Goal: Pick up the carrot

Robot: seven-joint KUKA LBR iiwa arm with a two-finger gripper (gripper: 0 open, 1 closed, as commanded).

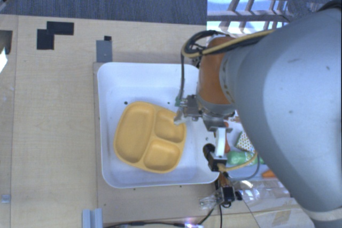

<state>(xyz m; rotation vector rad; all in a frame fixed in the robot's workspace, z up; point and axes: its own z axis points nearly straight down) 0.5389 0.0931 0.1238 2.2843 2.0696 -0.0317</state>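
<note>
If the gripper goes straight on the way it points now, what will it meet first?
Probably the right rim of the yellow divided plate in the left bin; the gripper seems to point down over it. Depth is unclear: perhaps the bin floor.

We see of the carrot [228, 141] just 1 narrow orange strip, a little right of the frame's centre and below the middle, standing roughly upright in the picture. The rest of it is hidden under the arm [299, 104], so we cannot tell its full shape or which way its tip points.
</note>
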